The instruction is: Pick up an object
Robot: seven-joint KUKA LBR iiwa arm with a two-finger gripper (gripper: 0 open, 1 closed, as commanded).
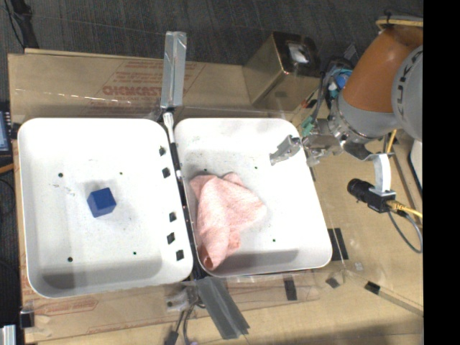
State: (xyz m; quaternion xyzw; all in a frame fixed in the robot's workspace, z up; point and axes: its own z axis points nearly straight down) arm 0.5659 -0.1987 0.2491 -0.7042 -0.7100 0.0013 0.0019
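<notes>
A crumpled pink cloth (221,214) lies in the right bin (287,221), against its left wall. A small blue cube (102,201) sits in the left bin (50,164), left of its middle. My gripper (286,150) hangs over the right bin's far right corner, well up and right of the cloth. Nothing shows between its fingers, and the view is too small to tell how they stand.
A metal divider bar (173,70) runs up from between the two bins. A tan box (282,67) stands behind the right bin. The wooden bench (374,264) lies to the right, with cables and tape marks on it.
</notes>
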